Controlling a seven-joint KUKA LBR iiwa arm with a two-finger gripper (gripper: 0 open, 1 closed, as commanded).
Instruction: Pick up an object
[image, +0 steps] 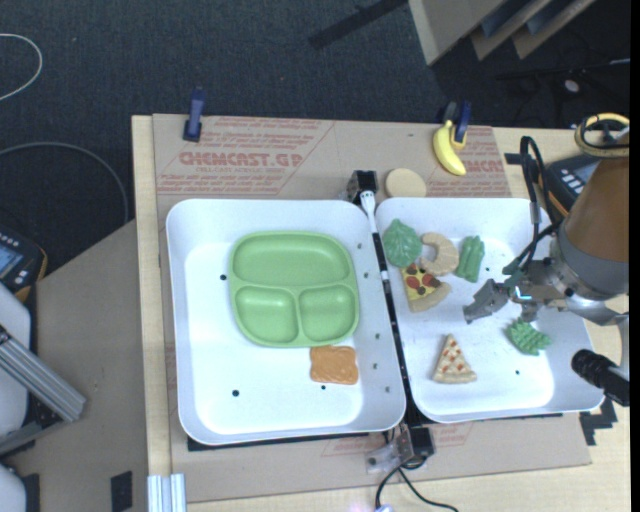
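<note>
Pincer (497, 300) low in right bin (560, 400), open, holding nothing
We'd centre over pizza slice (454, 362) nr table's front edge, then close

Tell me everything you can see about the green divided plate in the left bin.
The green divided plate looks like matte pale green plastic, a rounded rectangle with three compartments: one wide one on the far side and two smaller ones on the near side. All three hold nothing. It lies flat on the left bin's floor, around the middle. A toast-like orange piece sits just beyond its near edge.
</note>
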